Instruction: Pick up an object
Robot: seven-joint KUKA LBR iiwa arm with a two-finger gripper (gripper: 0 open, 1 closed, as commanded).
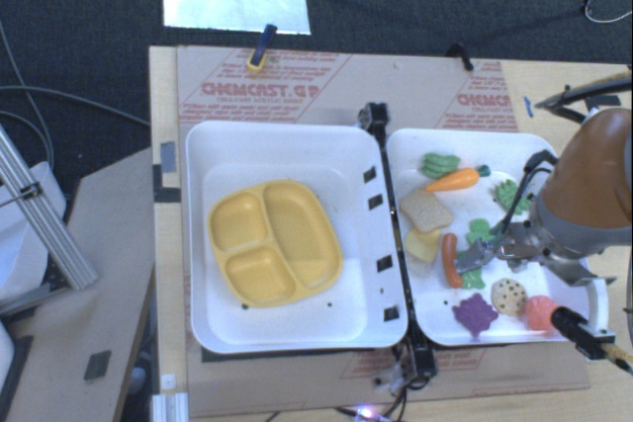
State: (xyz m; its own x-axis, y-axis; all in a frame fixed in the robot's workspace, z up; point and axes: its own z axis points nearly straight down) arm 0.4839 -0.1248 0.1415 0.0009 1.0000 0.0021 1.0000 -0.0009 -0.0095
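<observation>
— Nearest the camera, what lies along the right bin's point(415, 212) front wall?
— Purple grapes point(475, 313), a speckled cookie point(508, 295) and a pink piece point(540, 311), crowded together.
— Open room?
— Mostly in the left bin point(198, 212), around the yellow divided plate point(273, 240).
— And the arm?
— It reaches in from the right, gripper point(475, 255) low beside the red sausage point(451, 261); whether it grips anything cannot be told.

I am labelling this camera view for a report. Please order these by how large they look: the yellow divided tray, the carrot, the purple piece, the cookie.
1. Yellow divided tray, by far the largest.
2. Carrot.
3. Purple piece.
4. Cookie.
The purple piece and the cookie look close in size, so their order is unsure.
</observation>
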